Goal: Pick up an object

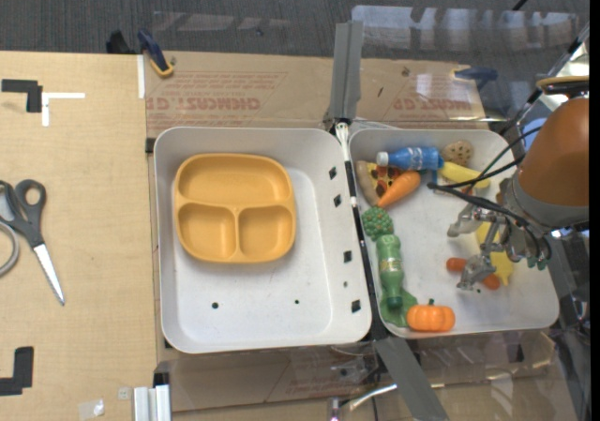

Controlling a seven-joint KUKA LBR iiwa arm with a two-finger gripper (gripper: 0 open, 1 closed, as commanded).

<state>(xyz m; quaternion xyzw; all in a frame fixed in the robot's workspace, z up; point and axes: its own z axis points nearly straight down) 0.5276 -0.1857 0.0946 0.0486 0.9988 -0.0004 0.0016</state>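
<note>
Hovered tool [478, 250], fingers visibly apart and clamping nothing, right over yellow toy [500, 264] in right bin [544, 316], with small orange piece [456, 264] just left of it.

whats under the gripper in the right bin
Under the gripper lie a yellow toy and small orange-red pieces on the right bin floor. The fingers and cables cover much of the yellow toy, so its shape is unclear.

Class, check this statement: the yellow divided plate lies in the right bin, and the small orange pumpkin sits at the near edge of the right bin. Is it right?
Not quite. The camera view shows the yellow divided plate in the left bin, not the right. The small orange pumpkin does sit at the right bin's near edge.
</note>
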